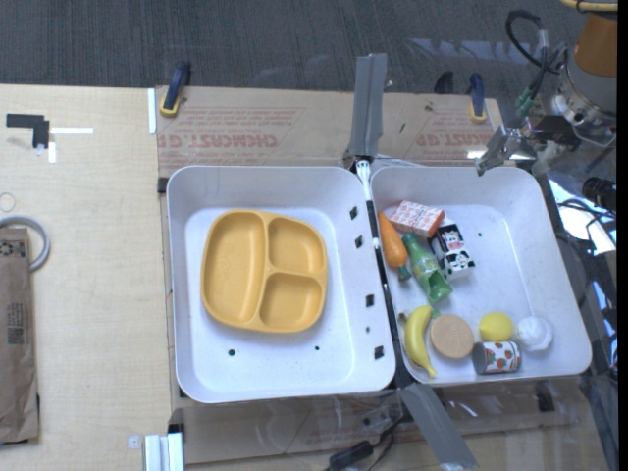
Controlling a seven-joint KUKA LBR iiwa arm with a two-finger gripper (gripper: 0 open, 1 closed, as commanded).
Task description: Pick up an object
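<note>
Nearest the camera, along the right bin's [559, 226] front wall, lie a banana [419, 338], a tan disc [452, 338], a can [498, 356] printed with red fruit, a lemon [497, 326] and a white ball [534, 333]. The can's label is too small to read. Just behind them a green bottle [427, 267] lies beside a carrot [392, 245] against the bin's left wall, with a small black-and-white carton [453, 247] to their right and a red-and-white box [414, 218] behind; their print cannot be read either.

The left bin [186, 292] holds a yellow plate [264, 270] with three compartments.

Both bins sit on brown cardboard [265, 130] stamped with mirrored red lettering, blue clamps [176, 88] at its far corners. The counter [78, 224] to the left is pale wood, with a brown paper bag [18, 332] at its edge. Dark carpet [245, 23] lies beyond.

The claw [502, 150] hangs over the right bin's far rim, well apart from the objects; whether its fingers are apart or together, I cannot tell.
</note>
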